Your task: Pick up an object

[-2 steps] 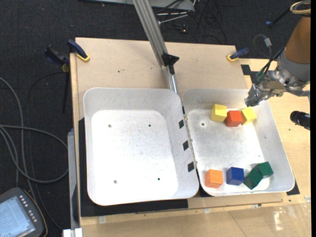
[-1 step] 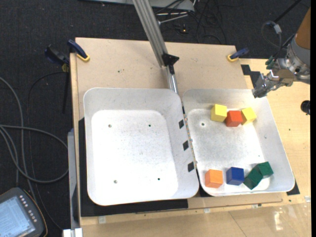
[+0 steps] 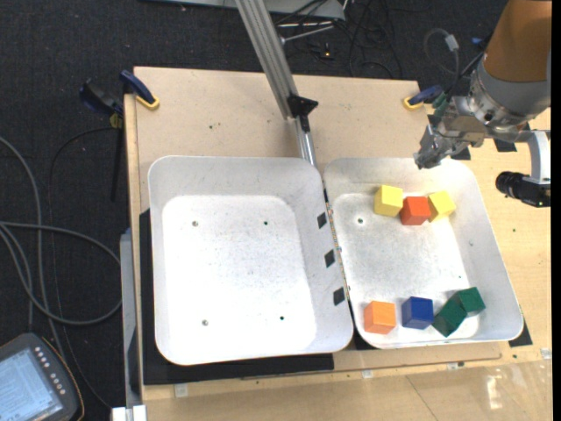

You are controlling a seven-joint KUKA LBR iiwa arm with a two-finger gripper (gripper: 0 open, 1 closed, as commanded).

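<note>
1. While the bench (image 3: 219, 112) is carrying both bins, a tablet-like screen (image 3: 31, 384) is lying on the dark floor at the far left, with grey cables (image 3: 35, 235) looping above it.
2. A blue and yellow clamp (image 3: 131, 90) is gripping the bench's top left corner.
3. The left bin (image 3: 175, 182) is sitting on the bench's left half, showing a speckled white floor.
4. A grey metal pole (image 3: 267, 42) is slanting down from the top edge and ending between the two bins.
5. The right bin (image 3: 491, 235) is lying just beside the left one, their edges touching along the middle.
6. Near this bin's back, a yellow block (image 3: 388, 201), a red block (image 3: 415, 210) and a smaller yellow block (image 3: 442, 203) are sitting in a tight row, touching one another.
7. Along its front edge, an orange block (image 3: 379, 316), a blue block (image 3: 418, 312) and two green blocks (image 3: 458, 310) are lining up, the green pair pressing together at the corner.
8. A second clamp (image 3: 422, 98) is sitting on the bench's top right corner.
9. The gripper (image 3: 431, 156) is hanging over the right bin's back rim, above and apart from the row of three blocks; nothing is showing between its tips, and I cannot tell whether it is released or clenched.
10. The arm (image 3: 517, 51) is reaching in from the upper right, its orange band showing above the wrist.
</note>
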